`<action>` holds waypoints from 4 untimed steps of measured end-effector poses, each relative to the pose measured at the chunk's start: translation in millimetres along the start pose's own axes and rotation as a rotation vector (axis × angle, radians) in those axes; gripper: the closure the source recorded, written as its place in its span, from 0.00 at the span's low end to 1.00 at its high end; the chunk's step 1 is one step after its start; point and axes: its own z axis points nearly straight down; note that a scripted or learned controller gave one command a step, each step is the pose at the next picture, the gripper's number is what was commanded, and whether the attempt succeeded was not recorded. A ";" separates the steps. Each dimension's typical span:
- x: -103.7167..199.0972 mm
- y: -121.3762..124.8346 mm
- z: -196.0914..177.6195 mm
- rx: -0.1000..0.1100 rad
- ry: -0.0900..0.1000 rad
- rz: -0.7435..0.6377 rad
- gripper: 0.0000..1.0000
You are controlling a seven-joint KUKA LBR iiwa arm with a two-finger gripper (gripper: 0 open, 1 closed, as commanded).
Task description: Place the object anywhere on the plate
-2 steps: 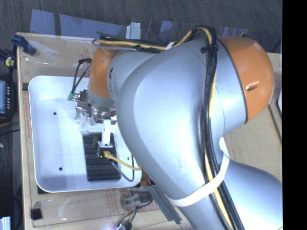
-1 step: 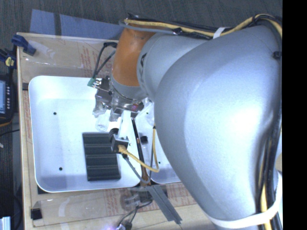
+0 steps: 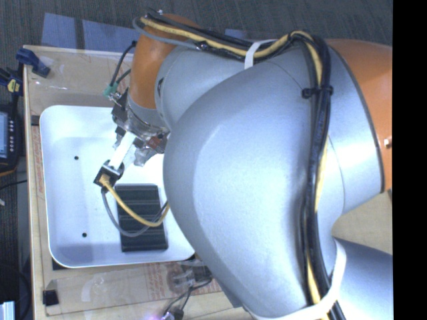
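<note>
Camera view shows the dark ribbed block (image 3: 148,199) lying flat in the white bin (image 3: 67,199), just below the gripper (image 3: 139,151), whose grip I cannot tell; it looks stiff, light and flat, probably best pinched across its narrower width.

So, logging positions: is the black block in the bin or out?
In. The black block lies flat on the white bin floor, inside its rim.
</note>
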 end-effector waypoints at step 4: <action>23.0 -63.7 -19.9 -0.003 0.002 -0.230 1.00</action>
